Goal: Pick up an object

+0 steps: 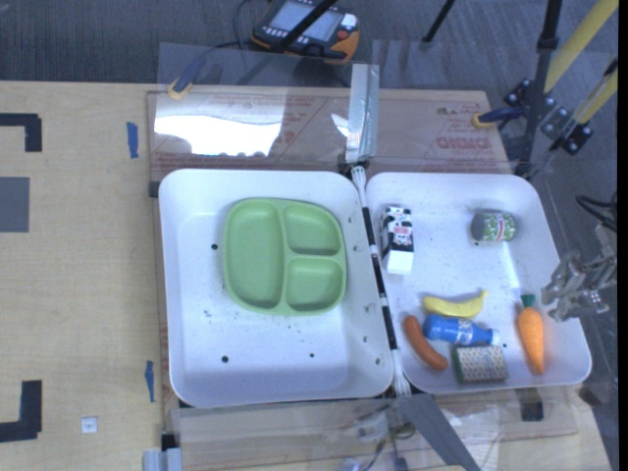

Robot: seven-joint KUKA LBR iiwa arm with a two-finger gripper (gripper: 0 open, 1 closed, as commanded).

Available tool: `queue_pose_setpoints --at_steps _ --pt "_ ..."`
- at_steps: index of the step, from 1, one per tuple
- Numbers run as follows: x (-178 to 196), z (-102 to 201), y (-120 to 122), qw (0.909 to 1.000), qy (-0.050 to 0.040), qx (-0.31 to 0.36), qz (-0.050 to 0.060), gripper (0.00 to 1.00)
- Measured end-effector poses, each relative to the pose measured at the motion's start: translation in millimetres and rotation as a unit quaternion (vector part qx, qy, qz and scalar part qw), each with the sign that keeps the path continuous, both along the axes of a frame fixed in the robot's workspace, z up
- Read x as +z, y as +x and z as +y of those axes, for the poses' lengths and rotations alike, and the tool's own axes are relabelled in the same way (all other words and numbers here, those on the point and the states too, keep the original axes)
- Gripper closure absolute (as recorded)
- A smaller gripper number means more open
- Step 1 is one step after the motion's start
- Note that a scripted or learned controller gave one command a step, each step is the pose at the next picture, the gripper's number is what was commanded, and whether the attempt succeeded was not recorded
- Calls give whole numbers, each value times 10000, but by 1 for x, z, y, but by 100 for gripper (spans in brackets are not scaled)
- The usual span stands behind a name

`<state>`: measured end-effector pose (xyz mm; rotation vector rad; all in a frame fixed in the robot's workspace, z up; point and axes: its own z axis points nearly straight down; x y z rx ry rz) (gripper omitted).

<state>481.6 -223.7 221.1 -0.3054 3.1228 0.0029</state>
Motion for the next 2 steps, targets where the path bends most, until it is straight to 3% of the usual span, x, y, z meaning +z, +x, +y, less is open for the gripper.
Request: queue_pose_setpoints --at_steps 1,2 --pt "0 0 0 10000 1 1 2 0" --pt "-101 2 56 9962 7 870 14 0"
